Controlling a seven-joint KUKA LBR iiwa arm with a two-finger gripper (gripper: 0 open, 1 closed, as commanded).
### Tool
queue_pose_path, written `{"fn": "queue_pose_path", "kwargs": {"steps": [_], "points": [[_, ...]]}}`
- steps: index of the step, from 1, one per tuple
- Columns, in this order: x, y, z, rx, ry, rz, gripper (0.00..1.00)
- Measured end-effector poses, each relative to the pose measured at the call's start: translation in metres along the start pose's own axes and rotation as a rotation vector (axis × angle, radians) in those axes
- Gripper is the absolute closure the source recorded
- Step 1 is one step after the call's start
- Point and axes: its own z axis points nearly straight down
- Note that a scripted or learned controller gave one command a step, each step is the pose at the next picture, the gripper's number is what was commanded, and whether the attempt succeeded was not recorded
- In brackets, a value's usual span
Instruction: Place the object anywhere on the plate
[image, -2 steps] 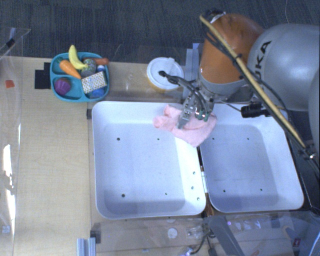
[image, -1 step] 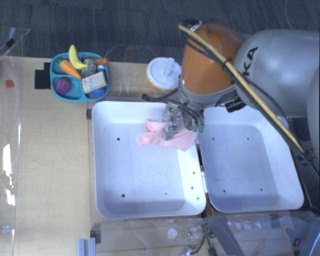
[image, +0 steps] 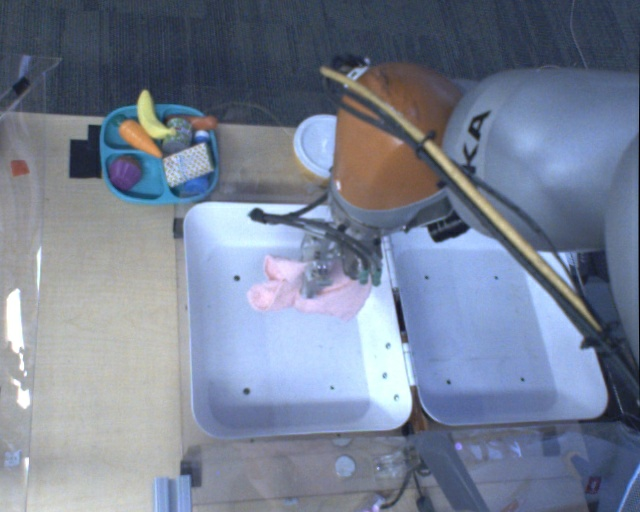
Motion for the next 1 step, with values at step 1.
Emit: {"fn": "queue_pose_path", "kwargs": {"steps": [1], "points": [[-0.0002,-0.0003,-0.0003,0.000,-0.001,0.001,0.00]]}}
